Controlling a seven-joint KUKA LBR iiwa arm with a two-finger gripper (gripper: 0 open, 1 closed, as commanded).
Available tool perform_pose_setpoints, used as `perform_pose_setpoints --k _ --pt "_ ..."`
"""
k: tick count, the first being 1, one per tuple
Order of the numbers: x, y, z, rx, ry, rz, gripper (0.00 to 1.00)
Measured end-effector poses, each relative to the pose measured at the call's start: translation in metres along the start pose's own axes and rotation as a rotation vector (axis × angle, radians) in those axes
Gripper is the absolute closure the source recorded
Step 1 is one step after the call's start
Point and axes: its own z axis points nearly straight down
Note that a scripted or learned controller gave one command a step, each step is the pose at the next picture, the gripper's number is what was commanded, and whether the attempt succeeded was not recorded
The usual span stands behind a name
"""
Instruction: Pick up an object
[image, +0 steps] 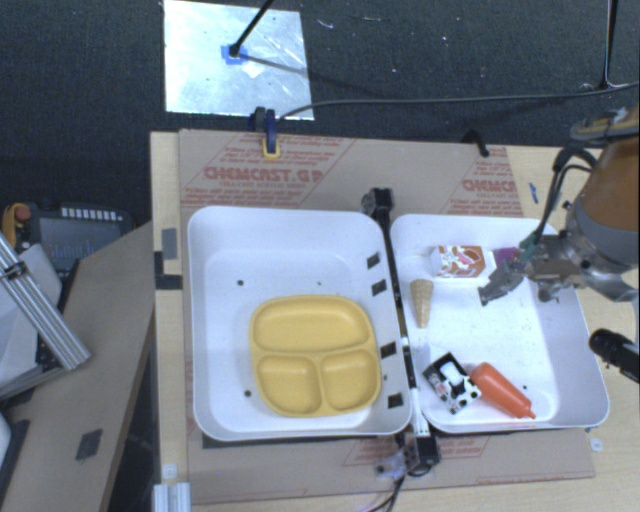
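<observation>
Camera view shows the claw (512, 277) low over the right bin (575, 330), its fingers spread apart with nothing between them. A red-and-white packet (458, 261) lies just to its left, a small purple piece (506, 256) almost under its tip, a cone (422, 301) further left, and an orange carrot (502, 390) and black-and-white toy (450, 382) nearer the front rim. The yellow tray (313, 353) sits far left in the other bin. Best to centre over the packet and descend straight before closing.
</observation>
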Motion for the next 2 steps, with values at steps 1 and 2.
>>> perform_pose_setpoints --k 1,2 --pt "0.000 0.002 -0.005 -0.010 -0.001 -0.002 0.00" --pt "-0.007 0.008 0.047 -0.006 0.000 0.000 0.00"
